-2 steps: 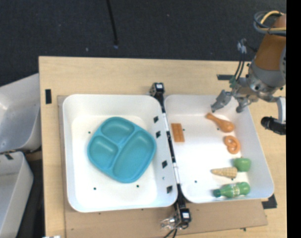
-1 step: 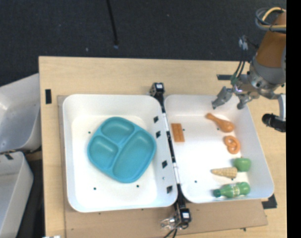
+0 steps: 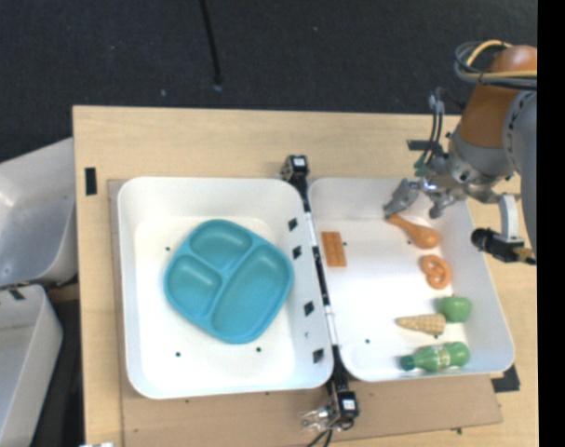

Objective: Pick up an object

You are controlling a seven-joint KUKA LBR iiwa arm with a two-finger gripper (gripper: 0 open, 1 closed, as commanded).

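The tool hangs with its fingers spread and nothing between them, over the right bin's far corner. The orange drumstick lies just below it, nearly touching, its long axis slanting toward the bin's near right.

My single fixed camera sits above the worktop and looks down at a slant, far enough back to take in both white bins: the left bin and the right bin lie side by side mid-frame. Dark floor fills the top of the view. The arm enters from the right edge.
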